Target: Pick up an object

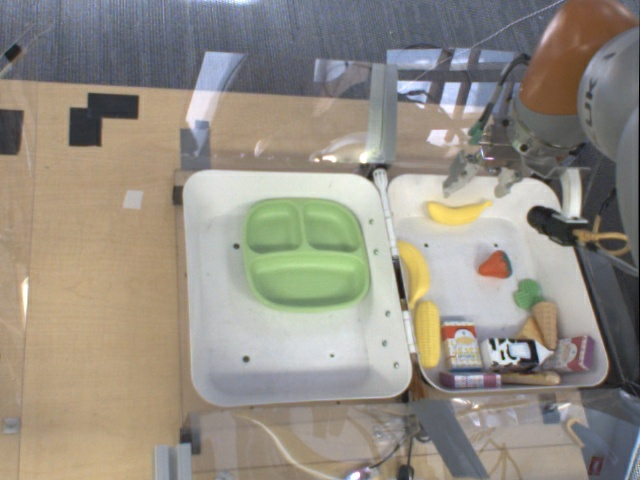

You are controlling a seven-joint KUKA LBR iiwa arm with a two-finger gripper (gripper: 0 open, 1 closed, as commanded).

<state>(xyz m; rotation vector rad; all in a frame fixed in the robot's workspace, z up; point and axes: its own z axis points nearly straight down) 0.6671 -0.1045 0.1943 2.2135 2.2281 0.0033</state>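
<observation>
From above, the gripper [480, 180] hangs over the far end of the right bin [578, 286], its fingers spread apart with nothing between them. Just below it lies a banana [456, 211]. A second banana [415, 271] and a corn cob [427, 331] lie along that bin's left wall (a strawberry [493, 264] sits mid-bin). The left bin [215, 298] holds a green divided plate [305, 253]

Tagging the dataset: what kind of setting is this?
Likely a robotics lab pick-and-place cell, not a kitchen: two white bins on a bench, toy food such as a banana and strawberry, a green divided plate, and the gripper above.
</observation>
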